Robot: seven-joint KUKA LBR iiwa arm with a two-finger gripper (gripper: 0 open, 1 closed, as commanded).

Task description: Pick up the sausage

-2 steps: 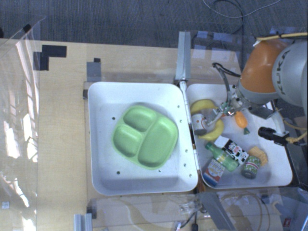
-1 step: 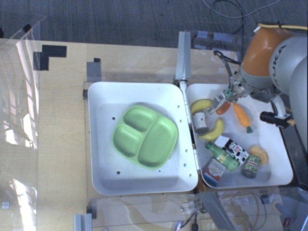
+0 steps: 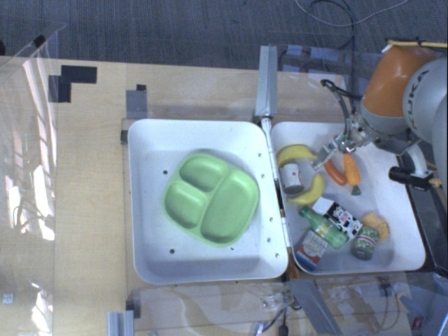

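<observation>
The sausage (image 3: 335,173), a short red-orange piece, lies in the right bin (image 3: 399,215) near its middle, angled from upper left to lower right. My gripper (image 3: 327,157) hangs low over the bin, just above and left of the sausage's upper end, and looks close to touching it. The sausage still rests on the bin floor. The grey arm with its orange band (image 3: 392,82) reaches in from the upper right.
An orange carrot (image 3: 351,169) lies right beside the sausage. A banana (image 3: 301,154) curls around a small can (image 3: 292,178) to the left. A green bottle (image 3: 323,224), cow-print carton (image 3: 341,219), tin (image 3: 364,243) and bread piece (image 3: 376,222) crowd the front. A green divided plate (image 3: 211,199) sits in the left bin (image 3: 147,208).
</observation>
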